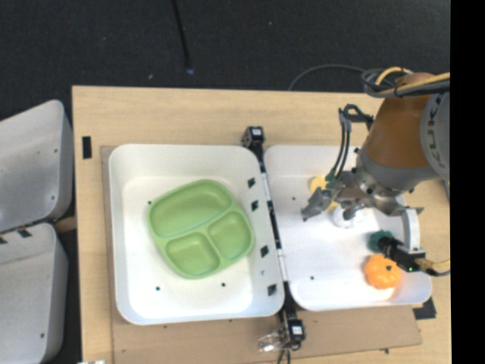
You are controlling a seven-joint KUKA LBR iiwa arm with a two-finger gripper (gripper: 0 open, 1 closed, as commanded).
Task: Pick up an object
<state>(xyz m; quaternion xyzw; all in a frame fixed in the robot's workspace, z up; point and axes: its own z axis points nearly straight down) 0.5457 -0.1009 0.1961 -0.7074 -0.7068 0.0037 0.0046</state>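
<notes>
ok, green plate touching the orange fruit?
Apart. Camera view: green plate lies in the left bin; orange fruit sits in the right bin.

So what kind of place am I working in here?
Likely a robot lab pick-and-place bench: two white bins side by side on a wooden bench, toy-like items such as a green divided plate and an orange object.

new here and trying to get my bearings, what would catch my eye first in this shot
The green divided plate stands out, lying alone in the left bin. In the right bin, the grey and orange arm reaches in, its hand low near the middle. A small orange object sits by that bin's near right corner.
</notes>
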